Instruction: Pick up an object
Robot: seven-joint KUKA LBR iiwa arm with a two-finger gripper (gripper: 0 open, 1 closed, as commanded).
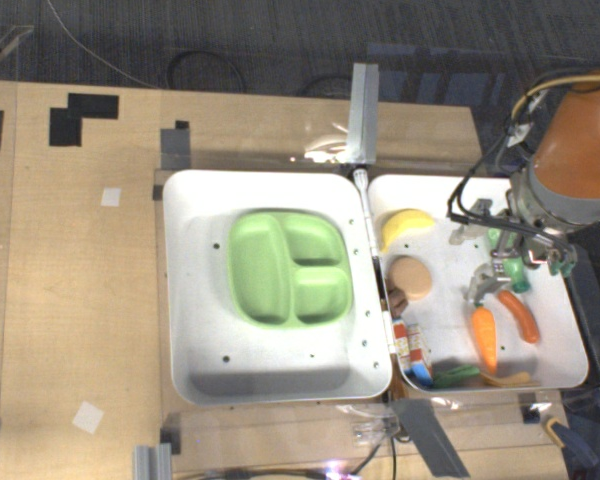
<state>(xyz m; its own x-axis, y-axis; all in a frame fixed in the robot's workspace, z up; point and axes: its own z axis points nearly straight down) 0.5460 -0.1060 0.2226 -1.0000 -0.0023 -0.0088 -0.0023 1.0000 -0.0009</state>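
The right white bin holds several toy foods. A yellow lemon-like piece lies at its back left, with a round brown piece just in front of it. An orange carrot and a red sausage-like piece lie at the front right. My gripper hangs low over the right half of this bin, just behind the carrot's top end. A small green object shows right beside the gripper, partly hidden by it. I see nothing clearly held.
A green divided plate lies in the left bin. A small red-and-white carton and a green bean-like piece sit along the right bin's front edge. The arm's orange band and cables hang over the bin's back right corner.
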